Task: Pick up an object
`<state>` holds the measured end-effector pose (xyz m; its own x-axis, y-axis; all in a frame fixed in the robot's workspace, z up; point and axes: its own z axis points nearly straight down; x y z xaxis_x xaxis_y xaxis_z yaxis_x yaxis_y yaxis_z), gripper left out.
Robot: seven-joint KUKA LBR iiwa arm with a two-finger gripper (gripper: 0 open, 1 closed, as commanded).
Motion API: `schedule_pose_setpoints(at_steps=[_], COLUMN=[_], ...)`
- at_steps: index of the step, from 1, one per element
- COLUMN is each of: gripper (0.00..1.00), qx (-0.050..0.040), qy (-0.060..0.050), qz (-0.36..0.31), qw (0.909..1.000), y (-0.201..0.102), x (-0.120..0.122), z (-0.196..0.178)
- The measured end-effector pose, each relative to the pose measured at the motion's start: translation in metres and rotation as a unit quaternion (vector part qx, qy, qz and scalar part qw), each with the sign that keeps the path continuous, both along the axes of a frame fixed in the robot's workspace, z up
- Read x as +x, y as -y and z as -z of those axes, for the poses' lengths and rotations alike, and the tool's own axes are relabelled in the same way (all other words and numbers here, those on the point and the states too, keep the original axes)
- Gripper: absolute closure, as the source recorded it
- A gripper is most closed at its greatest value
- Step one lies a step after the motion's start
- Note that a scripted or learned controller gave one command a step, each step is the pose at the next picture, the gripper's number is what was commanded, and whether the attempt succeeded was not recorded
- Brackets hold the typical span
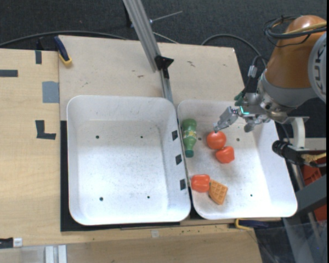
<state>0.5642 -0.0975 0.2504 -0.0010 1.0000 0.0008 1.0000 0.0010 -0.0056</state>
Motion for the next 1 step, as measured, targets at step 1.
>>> schedule_pose_setpoints(at_steps=[1], gripper=[0.00], qx=[-0.0003], qy=[0.002], qz=[0.000], qw=[1.0000], y=[0.0001], x=[0.0007], z=[-0.0024])
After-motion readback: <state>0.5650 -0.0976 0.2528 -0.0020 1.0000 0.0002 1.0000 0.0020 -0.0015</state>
